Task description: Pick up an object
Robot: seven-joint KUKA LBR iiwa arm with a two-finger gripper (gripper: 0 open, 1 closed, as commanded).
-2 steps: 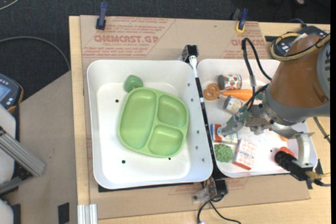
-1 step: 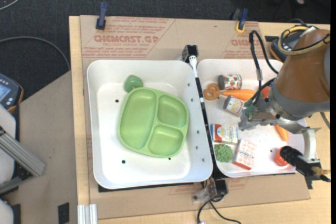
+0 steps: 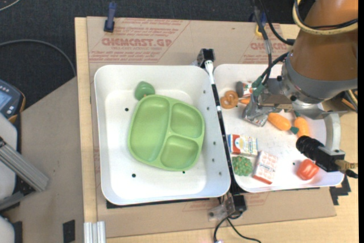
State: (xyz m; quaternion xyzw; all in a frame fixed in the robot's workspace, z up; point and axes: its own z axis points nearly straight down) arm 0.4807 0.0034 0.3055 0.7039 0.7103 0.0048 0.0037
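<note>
My gripper (image 3: 255, 113) hangs low over the back of the right bin (image 3: 284, 184), under the orange-banded wrist. Just left of it lies a brown pretzel-shaped ring (image 3: 229, 99). An orange carrot (image 3: 279, 121) lies just to its right, with a second small orange piece (image 3: 300, 124) beyond that. I see nothing held in the gripper. Toward the front of this bin lie a red-and-white carton (image 3: 244, 145), a green bumpy piece (image 3: 243, 165), a white-and-orange carton (image 3: 265, 167) and a red tomato-like piece (image 3: 307, 169).
The left bin (image 3: 114, 179) holds a green divided plate (image 3: 165, 132) with a small green object (image 3: 144, 89) at its back left corner. A black-edged divider (image 3: 215, 101) runs between the bins. The bins sit on a cardboard sheet (image 3: 148, 37).
</note>
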